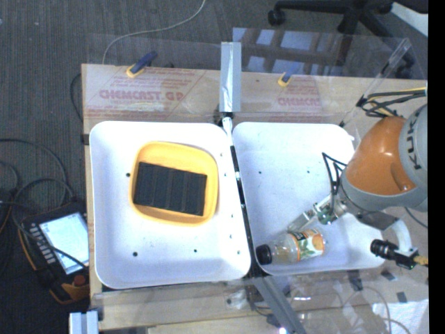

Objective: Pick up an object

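Observation:
A clear plastic bottle [297, 246] with an orange label and a black cap lies on its side at the front edge of the right bin [285, 158], cap pointing left. My gripper [311, 221] hangs just above the bottle's right half, close to it, reaching down from the orange-banded wrist [379, 158]. In the left bin [111, 256] sits a yellow dish [174, 153] with a flat black ridged block [171, 189] lying in it.
A metal divider strip [230, 82] runs between the bins at the back. Cables and a tablet [61, 239] lie on the floor to the left. A black fitting [389, 250] sticks out at the right bin's front right corner.

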### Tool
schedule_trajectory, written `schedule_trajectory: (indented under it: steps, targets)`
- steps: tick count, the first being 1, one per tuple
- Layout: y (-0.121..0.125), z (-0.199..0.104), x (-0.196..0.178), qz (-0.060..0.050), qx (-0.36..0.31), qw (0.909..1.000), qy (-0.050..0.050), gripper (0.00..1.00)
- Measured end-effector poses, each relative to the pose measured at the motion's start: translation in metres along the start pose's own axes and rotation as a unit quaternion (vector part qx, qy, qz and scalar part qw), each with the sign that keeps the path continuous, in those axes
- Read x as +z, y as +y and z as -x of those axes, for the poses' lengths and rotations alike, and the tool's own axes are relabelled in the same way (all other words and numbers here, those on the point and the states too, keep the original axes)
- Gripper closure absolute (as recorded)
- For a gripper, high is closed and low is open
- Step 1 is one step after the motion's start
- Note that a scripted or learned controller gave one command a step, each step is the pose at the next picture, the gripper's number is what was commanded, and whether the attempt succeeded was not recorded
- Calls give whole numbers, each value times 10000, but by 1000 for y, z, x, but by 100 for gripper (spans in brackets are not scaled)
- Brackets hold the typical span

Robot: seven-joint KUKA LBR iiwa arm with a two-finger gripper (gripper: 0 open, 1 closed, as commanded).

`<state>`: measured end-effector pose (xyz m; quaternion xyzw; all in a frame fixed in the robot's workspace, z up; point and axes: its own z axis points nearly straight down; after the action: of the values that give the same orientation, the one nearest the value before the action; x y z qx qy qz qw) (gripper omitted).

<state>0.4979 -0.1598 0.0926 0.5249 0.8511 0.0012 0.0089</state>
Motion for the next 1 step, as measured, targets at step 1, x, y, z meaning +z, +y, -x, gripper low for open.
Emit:
schedule_trajectory:
  steps: [1]
  targets:
    - [-14, -4, -7, -79, 2200, 9755, 56, 0]
